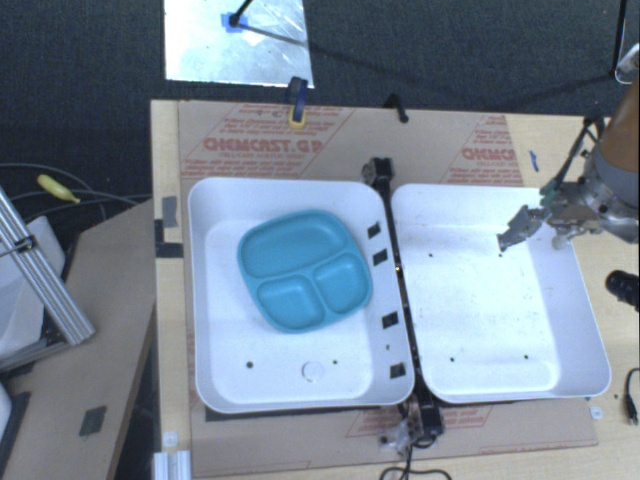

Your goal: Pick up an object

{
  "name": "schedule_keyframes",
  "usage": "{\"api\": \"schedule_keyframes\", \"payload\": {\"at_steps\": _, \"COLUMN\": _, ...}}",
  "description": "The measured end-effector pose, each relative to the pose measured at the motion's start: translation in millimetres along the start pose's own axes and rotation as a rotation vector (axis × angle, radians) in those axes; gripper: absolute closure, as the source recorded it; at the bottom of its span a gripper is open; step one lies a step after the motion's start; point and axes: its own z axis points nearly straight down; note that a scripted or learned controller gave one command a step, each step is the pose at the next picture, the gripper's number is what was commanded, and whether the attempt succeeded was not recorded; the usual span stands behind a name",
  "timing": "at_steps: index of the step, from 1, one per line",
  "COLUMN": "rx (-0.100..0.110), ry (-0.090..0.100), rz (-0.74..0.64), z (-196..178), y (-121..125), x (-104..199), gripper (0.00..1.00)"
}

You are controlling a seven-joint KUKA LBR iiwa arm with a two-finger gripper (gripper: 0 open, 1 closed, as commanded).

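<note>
Camera view looks down on a brown cardboard sheet under two shallow white plastic bins; red print on the sheet reads roughly "CHEMCAST GP", once behind the left bin and again, partly cut off, behind the right. The left white bin holds a blue three-compartment plastic plate, lying flat near the bin's middle, with bare floor on all sides of it and more room toward the near wall, where a faint round mark sits. The right white bin has a bare floor with a few small dark dots. The grey two-finger gripper hangs over the right bin's far right part, well apart from the plate, its tip pointing left; whether the fingers are parted or closed I cannot tell, and nothing is seen between them. A black hinge strip runs between the bins. A shiny square foil sheet lies on the dark carpet beyond the bench
</note>
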Motion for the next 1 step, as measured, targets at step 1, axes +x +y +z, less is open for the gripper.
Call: {"api": "schedule_keyframes", "payload": {"at_steps": 1, "rx": 0.003, "ry": 0.001, "rz": 0.002, "z": 33.9, "y": -33.5, "x": 12.0, "gripper": 0.00}}
